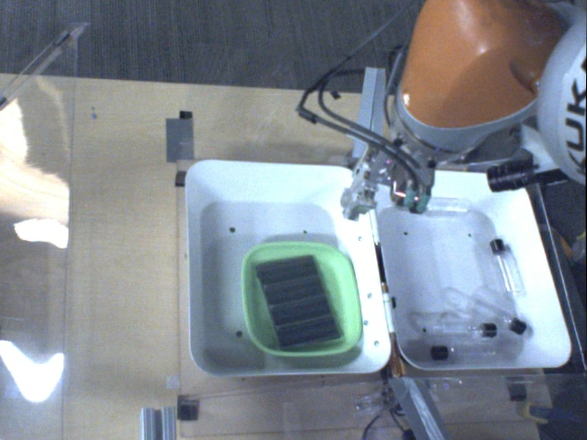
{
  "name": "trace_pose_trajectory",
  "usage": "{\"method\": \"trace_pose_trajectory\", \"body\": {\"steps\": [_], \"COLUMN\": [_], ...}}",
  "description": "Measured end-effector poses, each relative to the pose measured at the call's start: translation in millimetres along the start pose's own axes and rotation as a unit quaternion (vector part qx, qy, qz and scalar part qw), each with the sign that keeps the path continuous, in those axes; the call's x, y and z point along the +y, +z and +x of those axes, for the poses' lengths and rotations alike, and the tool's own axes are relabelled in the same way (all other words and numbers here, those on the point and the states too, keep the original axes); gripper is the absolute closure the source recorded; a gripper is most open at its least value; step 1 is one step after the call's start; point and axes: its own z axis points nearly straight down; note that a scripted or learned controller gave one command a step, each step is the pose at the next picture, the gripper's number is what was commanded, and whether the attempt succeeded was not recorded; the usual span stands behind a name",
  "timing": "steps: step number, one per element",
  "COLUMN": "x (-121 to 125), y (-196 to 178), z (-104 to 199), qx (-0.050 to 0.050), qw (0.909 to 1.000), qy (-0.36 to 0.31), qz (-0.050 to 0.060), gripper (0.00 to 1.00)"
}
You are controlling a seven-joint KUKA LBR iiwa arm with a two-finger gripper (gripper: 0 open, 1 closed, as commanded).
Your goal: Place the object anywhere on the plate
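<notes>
A dark grey ribbed rectangular block [295, 302] lies flat in the middle of the green plate [251, 287], which sits in the left white bin [206, 273]. My gripper [385, 198] hangs over the rim between the two bins, at their far end. It is above and to the right of the plate, well apart from the block. Its fingers [356, 202] stand open with nothing between them. The orange band of the arm [468, 53] looms over the right bin's far edge.
The right white bin [541, 337] holds several clear plastic tubes with black caps, one along its right side [507, 266] and others near the front [459, 326]. Black cables [321, 108] loop from the wrist. Wooden bench surface spreads to the left.
</notes>
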Motion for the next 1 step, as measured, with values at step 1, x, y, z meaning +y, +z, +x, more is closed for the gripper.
{"method": "trace_pose_trajectory", "body": {"steps": [1], "x": [17.2], "y": [83.0], "z": [53.5], "qx": [0.002], "qw": [0.9958], "qy": [-0.091], "qz": [0.000], "gripper": [1.00]}}
